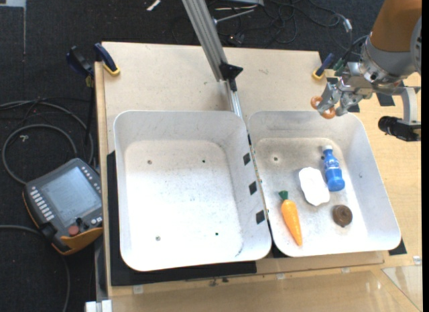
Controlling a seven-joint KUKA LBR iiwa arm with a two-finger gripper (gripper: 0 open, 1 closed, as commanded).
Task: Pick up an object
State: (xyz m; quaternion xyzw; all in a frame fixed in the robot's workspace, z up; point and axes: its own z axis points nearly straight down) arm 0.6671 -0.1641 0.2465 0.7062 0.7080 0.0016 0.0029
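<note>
**Entry: right bin, four items, pick not yet made — risks listed**

Gripper (333, 105): hangs over the far rim of the right bin (382, 203), at about 1 o'clock from the bin's middle. Nothing is visible between its tips. Whether it stands apart or together cannot be told from this angle.

Contents of right bin, all clustered in the near half:
- Blue bottle (332, 170), lying lengthwise, cap toward 12 o'clock.
- White block (313, 186), touching the bottle at the bottle's 8 o'clock.
- Carrot (291, 220), tip toward 6 o'clock, near the bin's left slope.
- Brown disc (342, 215), at 5 o'clock from the block, just beside it.

Left bin (134, 170): bare floor. Bench (167, 76) beyond.

Likely faults:
1. Bottle and block touch; a descent between them would probably land a tip on top of one, or nudge both aside.
2. The bottle looks round and smooth, so it may roll or squirt out of a closing grip.
3. The disc sits low and could be missed altogether.
4. The carrot lies near the slope; a tip may strike the wall.
5. From its present place the gripper is close to the rim, where a straight drop would meet sloped plastic.
</note>
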